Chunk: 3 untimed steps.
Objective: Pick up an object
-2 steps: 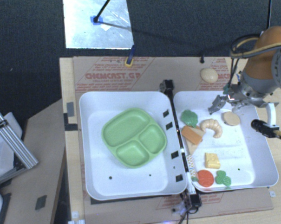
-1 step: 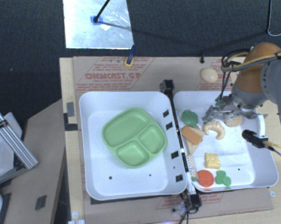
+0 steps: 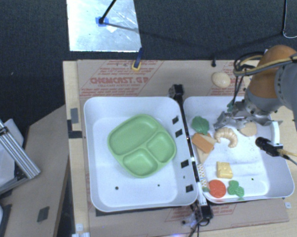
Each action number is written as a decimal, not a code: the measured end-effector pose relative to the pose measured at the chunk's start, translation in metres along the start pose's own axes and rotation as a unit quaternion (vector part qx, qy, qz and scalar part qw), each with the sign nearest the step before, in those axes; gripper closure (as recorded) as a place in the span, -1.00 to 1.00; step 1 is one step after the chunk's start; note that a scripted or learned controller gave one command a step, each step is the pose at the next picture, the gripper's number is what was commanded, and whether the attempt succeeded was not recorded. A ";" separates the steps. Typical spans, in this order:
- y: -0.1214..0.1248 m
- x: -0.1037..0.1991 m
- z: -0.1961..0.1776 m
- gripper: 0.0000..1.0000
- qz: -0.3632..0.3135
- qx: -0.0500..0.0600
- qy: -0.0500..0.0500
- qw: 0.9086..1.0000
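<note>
Croissant (image 3: 227, 135), a tan toy crescent, lies in the far half of the right bin (image 3: 279, 183), directly under the gripper (image 3: 227, 120) of the grey arm reaching in from the right. The metal fingers splay apart just above it, and nothing sits between them.

Going by size, the left bin (image 3: 100, 191) carries a green divided plate (image 3: 141, 145) at its middle. The right bin holds the small play food: an orange wedge (image 3: 203, 142) beside the croissant on its left, a green leafy piece (image 3: 200, 123) farther back, a yellow block (image 3: 224, 169) nearer, then a red disc (image 3: 217, 188) and a small green sprig (image 3: 235, 189) at the near edge. A pale round piece (image 3: 248, 130) lies to the croissant's right, partly hidden by the wrist.

The croissant looks to be light, hollow plastic, stiff and rather slick. Its curved ends would likely slip from a pinch; the thick middle of the arc, taken across its width, seems the safest hold. The orange wedge crowds the left side, so a finger may nudge it.
</note>
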<state>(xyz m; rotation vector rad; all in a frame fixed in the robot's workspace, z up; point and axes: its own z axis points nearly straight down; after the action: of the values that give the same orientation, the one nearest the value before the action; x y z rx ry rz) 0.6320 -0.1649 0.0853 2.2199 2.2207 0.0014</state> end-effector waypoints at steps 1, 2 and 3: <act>0.001 0.000 -0.012 1.00 0.000 -0.002 0.000 1.000; 0.000 -0.006 -0.076 1.00 0.000 -0.003 -0.001 1.000; -0.004 -0.014 -0.132 1.00 0.000 -0.003 -0.001 1.000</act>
<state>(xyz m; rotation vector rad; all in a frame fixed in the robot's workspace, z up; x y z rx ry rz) 0.6275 -0.1785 0.2170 2.2157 2.2165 0.0061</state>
